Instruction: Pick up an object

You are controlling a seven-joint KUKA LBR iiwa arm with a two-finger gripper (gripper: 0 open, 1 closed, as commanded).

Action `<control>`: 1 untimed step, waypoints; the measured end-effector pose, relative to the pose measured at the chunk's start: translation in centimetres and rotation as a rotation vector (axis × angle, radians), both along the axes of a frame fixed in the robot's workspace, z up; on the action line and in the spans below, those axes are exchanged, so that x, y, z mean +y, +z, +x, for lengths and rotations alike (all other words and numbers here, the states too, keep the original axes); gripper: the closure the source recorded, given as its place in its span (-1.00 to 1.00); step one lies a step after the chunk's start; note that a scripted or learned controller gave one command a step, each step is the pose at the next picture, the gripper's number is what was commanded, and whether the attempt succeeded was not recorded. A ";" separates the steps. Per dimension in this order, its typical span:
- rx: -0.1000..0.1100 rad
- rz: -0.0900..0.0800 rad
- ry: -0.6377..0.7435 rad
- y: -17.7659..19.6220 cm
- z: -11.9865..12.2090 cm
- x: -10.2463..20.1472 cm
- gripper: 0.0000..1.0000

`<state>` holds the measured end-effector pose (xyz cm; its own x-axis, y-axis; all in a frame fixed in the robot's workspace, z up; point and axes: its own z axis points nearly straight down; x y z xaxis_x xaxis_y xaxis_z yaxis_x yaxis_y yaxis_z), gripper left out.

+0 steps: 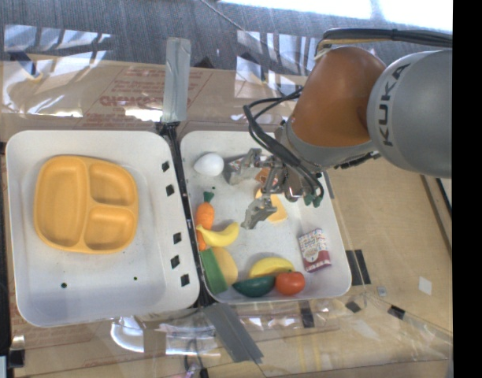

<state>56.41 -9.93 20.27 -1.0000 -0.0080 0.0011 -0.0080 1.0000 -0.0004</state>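
Camera view, near edge first: in the right bin (340, 252) we have a cluster along the near wall, a tomato (290, 283), a dark green vegetable (253, 287) and a yellow piece (270, 267) touching one another. Left of them a cob-like thing (218, 267) lies against the divider, with a banana (218, 235) and a carrot (205, 214) just beyond it. A small red-and-white packet (313, 250) lies alone toward the right wall.

Farther in, our gripper (256, 189) hangs over the bin's middle with its fingers (258, 212) spread wide and nothing between them. A yellow-orange wedge (276, 208) lies right beside the lower finger, partly hidden by the wrist, so we cannot tell whether they touch. It is the closest candidate. We judge it a light, rigid plastic toy, likely slick; we would close across its narrow sides.

Beyond the gripper a white egg (209, 164) rests near the far left corner, round and prone to roll out of a pinch. The packet looks flat and hard to get under.

Little crowds the wedge, since the banana and carrot lie well to its left. The left bin (20, 211) holds a yellow tray (85, 204), far from our work.
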 end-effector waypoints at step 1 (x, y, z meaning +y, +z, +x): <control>-0.015 0.000 0.155 -9.9 2.5 -0.9 -1.00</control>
<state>58.92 -10.82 10.39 -0.9866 -0.1627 -0.0138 -0.1627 0.9867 -0.0020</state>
